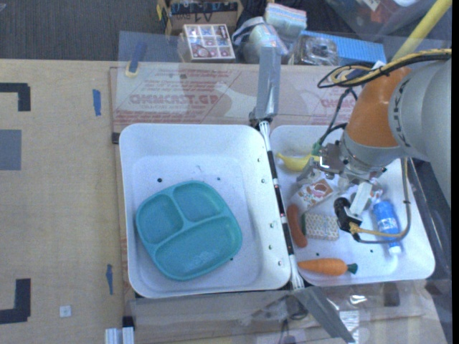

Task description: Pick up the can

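Faint red lettering ran across the flat brown cardboard sheet (188, 95) lying behind the two white bins, but it was too washed out to read with any certainty. Print on the small boxes and packets beyond it was likewise too small to make out.

Divided plate (188, 228) in the left bin (143, 149); carrot (326, 266), sponge (320, 226) and bottle (386, 219) in the right bin (416, 264).
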`<act>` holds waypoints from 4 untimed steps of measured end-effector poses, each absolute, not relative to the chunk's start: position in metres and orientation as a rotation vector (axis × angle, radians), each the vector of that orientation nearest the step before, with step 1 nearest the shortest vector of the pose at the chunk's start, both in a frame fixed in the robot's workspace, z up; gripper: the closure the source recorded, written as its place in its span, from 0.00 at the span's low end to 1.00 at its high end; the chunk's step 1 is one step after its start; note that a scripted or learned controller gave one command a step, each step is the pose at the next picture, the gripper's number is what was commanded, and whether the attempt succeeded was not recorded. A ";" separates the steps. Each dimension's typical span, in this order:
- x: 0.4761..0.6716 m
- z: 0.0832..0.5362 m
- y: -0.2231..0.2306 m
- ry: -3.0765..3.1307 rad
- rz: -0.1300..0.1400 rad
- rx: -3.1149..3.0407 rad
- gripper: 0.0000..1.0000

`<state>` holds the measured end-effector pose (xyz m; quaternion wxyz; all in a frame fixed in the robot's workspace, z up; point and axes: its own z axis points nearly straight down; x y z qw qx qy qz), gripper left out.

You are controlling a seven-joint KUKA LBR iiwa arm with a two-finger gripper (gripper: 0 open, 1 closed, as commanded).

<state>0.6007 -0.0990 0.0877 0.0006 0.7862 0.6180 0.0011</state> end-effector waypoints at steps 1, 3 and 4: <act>0.654 0.185 -0.081 1.589 -0.001 2.709 0.00; 0.666 0.118 -0.117 2.002 -0.002 2.423 0.00; 0.583 0.087 -0.098 2.100 0.005 2.334 0.00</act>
